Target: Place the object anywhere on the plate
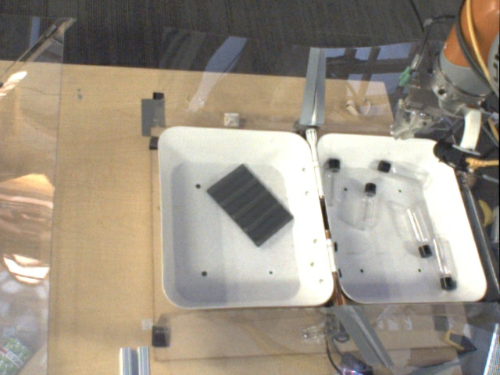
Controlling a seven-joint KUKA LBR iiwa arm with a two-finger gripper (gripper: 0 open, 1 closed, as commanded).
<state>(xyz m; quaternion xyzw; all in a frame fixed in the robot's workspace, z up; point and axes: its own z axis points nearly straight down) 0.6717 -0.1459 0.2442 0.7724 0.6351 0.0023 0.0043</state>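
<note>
A dark grey ribbed plate (250, 205) lies flat and turned at an angle in the middle of the left bin (176, 233). Several clear vials with black caps lie in the right bin (469, 233): one (333, 180) by its left wall, one (369, 201) near the middle, one (400, 170) toward the back, and two (418, 229) (444, 266) at the right front. My gripper (412, 116) hangs above the right bin's back right corner, apart from the vials and far from the plate.
A metal divider post (314, 84) stands behind the seam between the bins. A small white cube (231, 119) and a dark bracket (154, 116) sit on the bench behind the left bin. Cables (469, 158) hang by the arm at the right.
</note>
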